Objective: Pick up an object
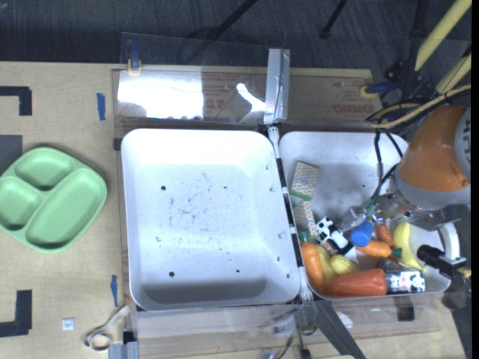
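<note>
Two shallow white bins sit side by side on a pale wooden bench. Within the left bin point(200, 215) are just a few dark specks and faint scuff marks on its floor. Along the near edge of the right bin point(337, 152) lies a heap of small toys: a long orange carrot-like piece point(352, 281), a yellow banana shape point(403, 239), a blue piece point(361, 237), a black-and-white cow-patterned piece point(329, 234) and a patterned card point(303, 178) leaning near the divider. The grey arm with its orange band point(434, 155) reaches in from the right above this heap. Its gripper point(382, 212) is low among the toys; whether it grasps anything cannot be told. A green divided plate point(49, 197) rests on the bench, well left of both bins.
</note>
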